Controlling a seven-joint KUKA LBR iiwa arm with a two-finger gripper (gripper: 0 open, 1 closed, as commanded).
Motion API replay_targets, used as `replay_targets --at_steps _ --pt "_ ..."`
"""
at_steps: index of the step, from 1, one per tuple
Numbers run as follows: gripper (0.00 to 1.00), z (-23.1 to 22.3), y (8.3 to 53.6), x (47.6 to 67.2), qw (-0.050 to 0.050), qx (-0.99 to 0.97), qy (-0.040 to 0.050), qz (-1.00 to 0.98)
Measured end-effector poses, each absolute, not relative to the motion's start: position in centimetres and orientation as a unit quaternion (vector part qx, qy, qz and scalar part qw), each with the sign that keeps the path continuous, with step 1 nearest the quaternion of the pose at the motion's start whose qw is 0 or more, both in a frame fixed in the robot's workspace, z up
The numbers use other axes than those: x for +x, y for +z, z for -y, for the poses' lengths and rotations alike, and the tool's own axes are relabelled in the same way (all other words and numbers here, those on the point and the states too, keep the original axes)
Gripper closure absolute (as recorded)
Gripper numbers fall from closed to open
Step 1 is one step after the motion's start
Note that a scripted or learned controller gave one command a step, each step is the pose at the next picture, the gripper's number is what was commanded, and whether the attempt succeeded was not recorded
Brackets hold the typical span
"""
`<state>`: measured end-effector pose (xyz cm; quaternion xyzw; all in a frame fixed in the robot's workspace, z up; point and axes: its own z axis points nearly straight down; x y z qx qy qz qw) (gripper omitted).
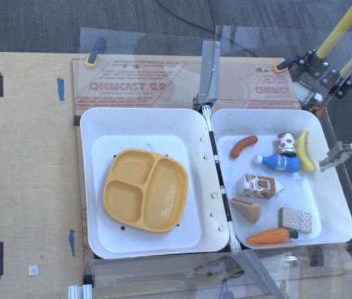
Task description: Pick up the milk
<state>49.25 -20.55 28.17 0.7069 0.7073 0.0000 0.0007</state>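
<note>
2 bins sit side by side on the bench [26, 167]. The left bin [95, 129] holds a divided plate [146, 190]. In the right bin [331, 220], the milk [260, 186] lies mid-bin, sausage [243, 146] behind, bottle [279, 162] right-behind, carrot [268, 236] in front.

My gripper [349, 156] is cut off by the right edge, too blurry to read. Print on the milk [261, 187] too small to tell.

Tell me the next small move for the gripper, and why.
Probably shift the gripper left and toward the view's bottom, over the small brown-and-white milk carton. It hangs at the right white bin's right rim, beyond the yellow banana, holding nothing.
</note>
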Motion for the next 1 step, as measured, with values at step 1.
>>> replay_targets --at_steps 1 --pt "0.0 16.98 17.44 47.98 0.0 0.641 0.0 -0.768"
